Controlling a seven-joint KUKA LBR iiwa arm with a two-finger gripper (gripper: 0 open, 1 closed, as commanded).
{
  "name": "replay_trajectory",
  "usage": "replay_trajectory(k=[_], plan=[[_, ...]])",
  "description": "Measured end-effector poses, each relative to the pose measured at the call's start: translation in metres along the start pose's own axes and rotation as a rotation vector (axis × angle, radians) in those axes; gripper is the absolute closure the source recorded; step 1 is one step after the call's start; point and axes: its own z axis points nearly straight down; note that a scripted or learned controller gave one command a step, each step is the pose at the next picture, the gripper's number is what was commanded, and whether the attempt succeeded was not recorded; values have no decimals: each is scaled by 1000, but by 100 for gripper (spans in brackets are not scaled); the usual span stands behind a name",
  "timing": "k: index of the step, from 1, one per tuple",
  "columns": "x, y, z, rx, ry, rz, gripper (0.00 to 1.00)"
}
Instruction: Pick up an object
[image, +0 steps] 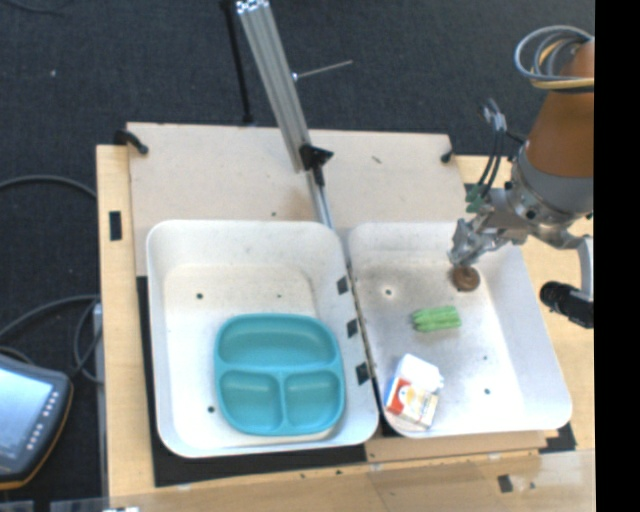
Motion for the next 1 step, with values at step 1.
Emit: replay_trajectory(k=[1], plan=[[-1,1,-10,-2,0,-3,100]])
